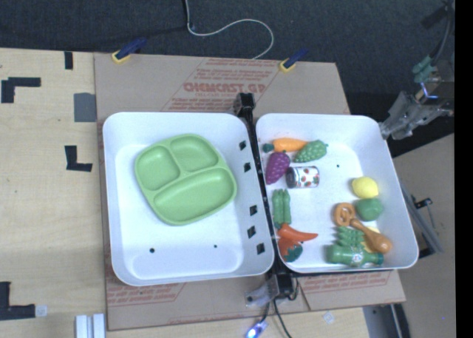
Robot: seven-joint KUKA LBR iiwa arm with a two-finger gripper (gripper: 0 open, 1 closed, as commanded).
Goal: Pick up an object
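The tool (403, 118), its state not discernible, is parked upper right; the isolated lemon (364, 186) is best targeted.

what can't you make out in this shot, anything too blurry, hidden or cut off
- Gripper, camera view: small and blurred at the right bin's far corner; finger state unreadable.
- Small can: label too small to read.
- Orange-red piece and dark green piece: crowded against the bin's inner wall, shapes unclear.
- Green toy: overlapped by an orange utensil, outline uncertain.
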